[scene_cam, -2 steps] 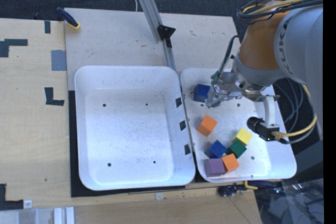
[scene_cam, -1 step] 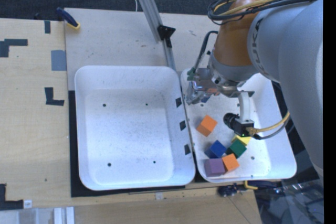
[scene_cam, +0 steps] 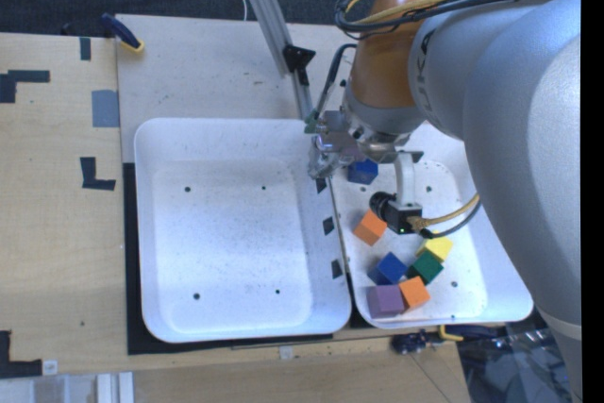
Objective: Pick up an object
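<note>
My gripper (scene_cam: 363,160) hung low over the far end of the right bin (scene_cam: 472,293), close to the wall it shares with the left bin (scene_cam: 226,231). My own wrist hid the fingers, so I could not tell their spread. A blue cube (scene_cam: 362,172) sat right at the tool, partly covered. Nearer the camera lay an orange cube (scene_cam: 370,226), then a cluster: yellow cube (scene_cam: 437,249), green cube (scene_cam: 427,268), second blue cube (scene_cam: 388,269), purple cube (scene_cam: 385,300).
</note>
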`<state>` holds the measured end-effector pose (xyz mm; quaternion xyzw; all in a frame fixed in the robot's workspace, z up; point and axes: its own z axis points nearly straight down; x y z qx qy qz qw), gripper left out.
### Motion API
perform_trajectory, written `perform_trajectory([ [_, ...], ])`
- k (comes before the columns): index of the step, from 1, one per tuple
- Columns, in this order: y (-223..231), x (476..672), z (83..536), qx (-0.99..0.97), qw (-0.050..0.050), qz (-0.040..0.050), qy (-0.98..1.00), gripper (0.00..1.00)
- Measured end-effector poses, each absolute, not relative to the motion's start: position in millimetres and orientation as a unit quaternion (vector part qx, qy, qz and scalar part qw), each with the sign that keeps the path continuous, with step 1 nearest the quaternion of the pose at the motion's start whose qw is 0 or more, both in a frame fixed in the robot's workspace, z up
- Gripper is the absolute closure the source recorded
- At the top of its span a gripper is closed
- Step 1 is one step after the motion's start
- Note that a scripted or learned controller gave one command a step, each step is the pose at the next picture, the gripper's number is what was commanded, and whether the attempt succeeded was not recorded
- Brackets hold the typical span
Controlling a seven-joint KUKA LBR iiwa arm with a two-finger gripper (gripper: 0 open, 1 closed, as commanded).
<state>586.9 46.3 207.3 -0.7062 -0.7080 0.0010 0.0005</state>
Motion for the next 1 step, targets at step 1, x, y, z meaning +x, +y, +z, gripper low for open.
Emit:
perform_trajectory([
  [1,96.5,607.2,225.9,-0.705,0.0,-0.001,-0.709,1.0],
])
